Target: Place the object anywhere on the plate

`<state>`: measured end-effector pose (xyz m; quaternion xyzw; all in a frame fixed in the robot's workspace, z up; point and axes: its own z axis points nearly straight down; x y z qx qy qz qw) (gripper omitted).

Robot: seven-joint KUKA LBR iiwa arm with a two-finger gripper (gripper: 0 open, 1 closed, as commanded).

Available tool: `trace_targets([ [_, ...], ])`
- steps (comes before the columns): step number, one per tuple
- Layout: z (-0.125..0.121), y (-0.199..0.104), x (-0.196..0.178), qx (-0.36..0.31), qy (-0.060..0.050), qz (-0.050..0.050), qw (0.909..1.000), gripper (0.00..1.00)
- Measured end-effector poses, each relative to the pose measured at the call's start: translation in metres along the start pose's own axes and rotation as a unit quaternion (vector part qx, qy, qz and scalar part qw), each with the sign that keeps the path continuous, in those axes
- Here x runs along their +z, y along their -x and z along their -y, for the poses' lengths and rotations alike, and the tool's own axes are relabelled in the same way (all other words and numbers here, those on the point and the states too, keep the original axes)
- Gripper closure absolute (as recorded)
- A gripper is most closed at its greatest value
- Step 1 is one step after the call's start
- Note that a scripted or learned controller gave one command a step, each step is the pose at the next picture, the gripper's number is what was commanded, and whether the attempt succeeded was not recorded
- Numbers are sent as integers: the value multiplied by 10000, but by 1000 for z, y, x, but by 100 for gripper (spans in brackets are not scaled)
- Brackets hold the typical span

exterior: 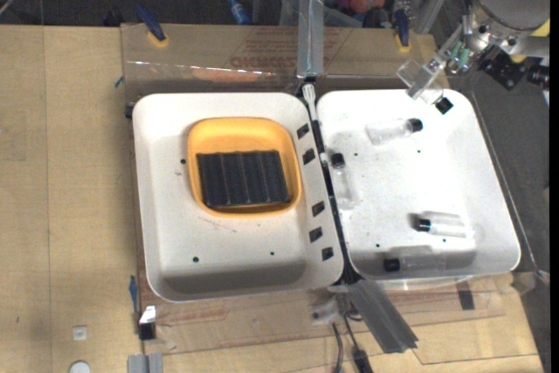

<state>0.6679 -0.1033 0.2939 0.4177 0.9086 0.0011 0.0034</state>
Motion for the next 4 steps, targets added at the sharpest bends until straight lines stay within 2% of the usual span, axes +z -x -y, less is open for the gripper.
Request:
trace_targets([
  [1, 0, -3, -12, -1183, 8, 4, 9930, 100],
  [2, 15, -1, -33, -1283, 9, 2, 9917, 100],
  [3, 54, 51, -49, -2147, 7, 12, 9767, 100],
  [4, 89, 83, -100, -3664, 8, 21, 9304, 100],
])
